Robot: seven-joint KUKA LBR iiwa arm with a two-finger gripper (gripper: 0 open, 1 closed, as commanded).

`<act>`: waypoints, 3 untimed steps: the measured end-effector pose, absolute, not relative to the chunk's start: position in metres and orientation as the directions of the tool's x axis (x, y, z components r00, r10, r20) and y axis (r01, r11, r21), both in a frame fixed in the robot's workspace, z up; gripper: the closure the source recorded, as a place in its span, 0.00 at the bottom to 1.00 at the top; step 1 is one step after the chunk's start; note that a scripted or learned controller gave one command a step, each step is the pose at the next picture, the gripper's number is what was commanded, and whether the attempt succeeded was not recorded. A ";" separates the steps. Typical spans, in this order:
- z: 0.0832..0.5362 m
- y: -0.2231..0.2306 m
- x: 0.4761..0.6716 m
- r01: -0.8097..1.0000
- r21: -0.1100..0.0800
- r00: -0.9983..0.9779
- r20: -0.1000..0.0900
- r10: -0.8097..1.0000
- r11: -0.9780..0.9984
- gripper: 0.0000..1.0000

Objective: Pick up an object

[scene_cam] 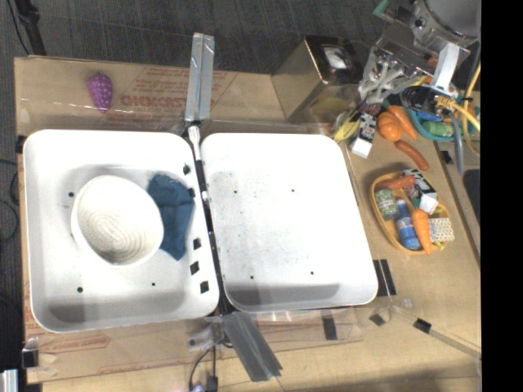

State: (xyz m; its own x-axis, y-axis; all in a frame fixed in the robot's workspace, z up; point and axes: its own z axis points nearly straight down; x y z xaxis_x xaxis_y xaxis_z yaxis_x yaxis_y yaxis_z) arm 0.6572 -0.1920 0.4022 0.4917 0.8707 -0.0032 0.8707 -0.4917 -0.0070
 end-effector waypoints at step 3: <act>0.319 0.043 0.611 0.697 -0.003 0.717 -0.006 0.697 -0.717 1.00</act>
State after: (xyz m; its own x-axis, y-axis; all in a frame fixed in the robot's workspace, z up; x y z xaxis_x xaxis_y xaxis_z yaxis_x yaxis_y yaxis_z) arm 0.6113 0.0428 0.3185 0.7171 0.6970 -0.0058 0.6970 -0.7171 -0.0034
